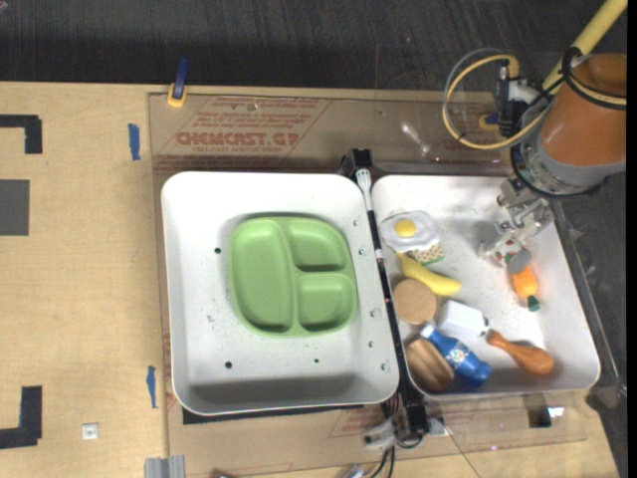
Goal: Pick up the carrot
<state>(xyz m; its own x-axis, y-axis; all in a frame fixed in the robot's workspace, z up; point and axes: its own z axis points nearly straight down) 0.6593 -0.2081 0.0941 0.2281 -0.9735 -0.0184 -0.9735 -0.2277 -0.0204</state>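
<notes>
The carrot is a short orange piece with a green end, lying near the right wall of the right bin. My gripper hangs just above and to the left of the carrot's upper end, reaching down from the grey and orange arm at the top right. The carrot rests on the bin floor, and I see nothing held by the gripper.
The right bin also holds a fried egg, a banana, a round brown cookie, a white block, a blue can and a drumstick. A green divided plate lies in the left bin.
</notes>
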